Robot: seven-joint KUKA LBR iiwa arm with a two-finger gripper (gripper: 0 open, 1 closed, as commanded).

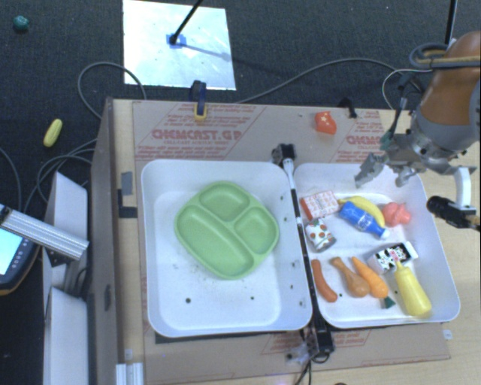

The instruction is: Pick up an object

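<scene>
Dark carpet floor [52,45] all round, w/ grey cables [105,71] looping across it. Shiny metal plate [179,43] lying flat at top, catching light. Small yellow item [52,132] on carpet at left, teal bit [21,23] in top-left corner. Brown cardboard sheet [248,129] w/ red lettering covering bench top.

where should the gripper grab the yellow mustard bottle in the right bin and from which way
Grip the yellow bottle across its wide body, coming straight down from above. It lies flat near the right bin's lower corner, long axis slanting, so fingers should close across its width. The carrot lies close on its left, leaving that side tighter.
</scene>
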